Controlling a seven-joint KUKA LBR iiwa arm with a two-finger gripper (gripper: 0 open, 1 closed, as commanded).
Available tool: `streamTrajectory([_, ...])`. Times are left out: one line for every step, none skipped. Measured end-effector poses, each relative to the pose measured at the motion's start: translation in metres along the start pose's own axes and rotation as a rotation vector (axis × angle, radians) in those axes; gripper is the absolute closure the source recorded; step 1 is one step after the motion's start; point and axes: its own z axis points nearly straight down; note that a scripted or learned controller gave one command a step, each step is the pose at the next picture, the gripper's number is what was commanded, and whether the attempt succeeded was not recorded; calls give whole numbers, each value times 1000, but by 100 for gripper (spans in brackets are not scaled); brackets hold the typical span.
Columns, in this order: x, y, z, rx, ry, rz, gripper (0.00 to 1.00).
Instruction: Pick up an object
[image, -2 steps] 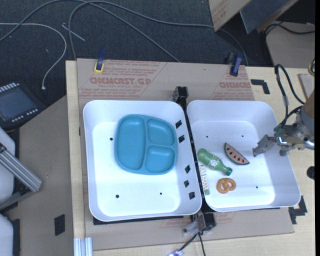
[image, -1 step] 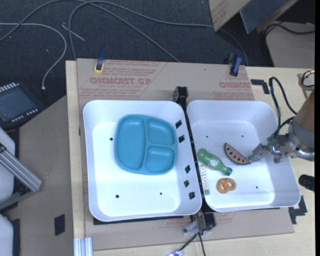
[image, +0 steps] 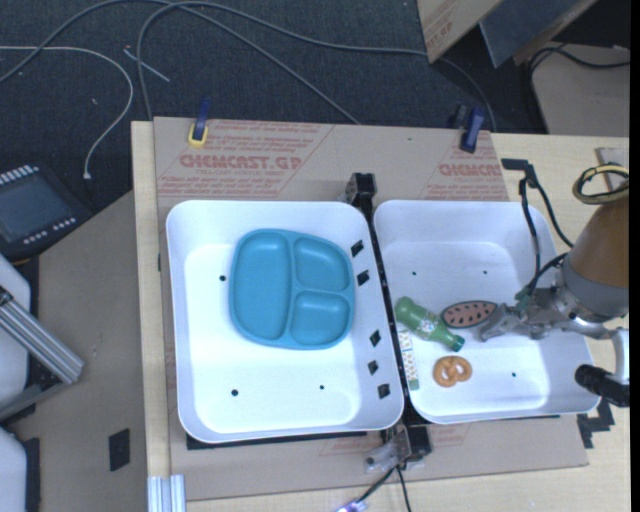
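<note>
The bench held two white bins side by side. The left bin had a big blue plate in it, with three parts, and the plate lay flat near the middle. The right bin had three small things in it, all down near its front left part. The arm reached in from the right, low over the right bin. Its gripper pointed to the left, and its tip was right beside a flat brown oval thing, touching it or almost touching it. I could not tell how wide the gripper was, and I could not see anything held in it. The oval thing lay long ways left to right, just to the left of the tip. A green bottle lay on its side a bit further left, slanting down to the right. A small orange pretzel sat below the bottle, near the front wall. I think the oval thing was the closest one to grab.
</note>
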Motion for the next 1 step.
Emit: streamTrajectory([0, 1, -14, -6, -2, 0, 100])
